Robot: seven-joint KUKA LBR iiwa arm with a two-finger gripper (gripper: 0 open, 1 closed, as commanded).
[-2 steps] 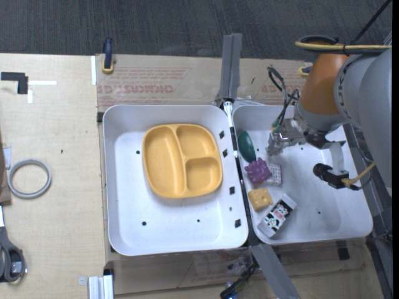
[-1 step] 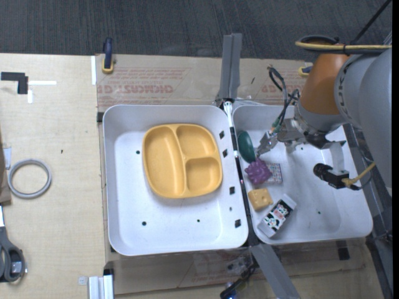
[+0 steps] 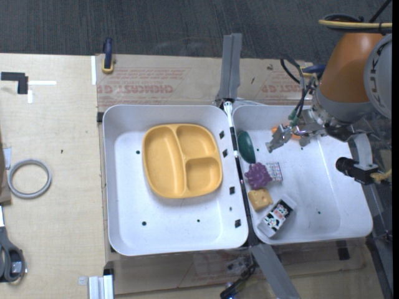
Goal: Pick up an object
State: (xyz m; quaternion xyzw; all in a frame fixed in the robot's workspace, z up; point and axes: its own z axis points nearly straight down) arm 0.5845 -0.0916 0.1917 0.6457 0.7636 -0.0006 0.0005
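Note:
My gripper (image 3: 288,139) hangs over the back of the right bin (image 3: 324,192), open with nothing between its fingers. Several small objects lie along that bin's left side, to the gripper's left and nearer the front. A dark green oval piece (image 3: 246,146) leans by the wall. In front of it are a purple lumpy toy (image 3: 257,175) and a small speckled card (image 3: 275,171). A tan block (image 3: 260,198) and a black-and-white box (image 3: 276,217) lie nearest the front.
A yellow divided plate (image 3: 182,159) lies in the left bin (image 3: 124,217). On the wooden bench to the left are a grey tape ring (image 3: 28,178) and scissors (image 3: 9,261). The arm's orange band (image 3: 349,67) rises at the right.

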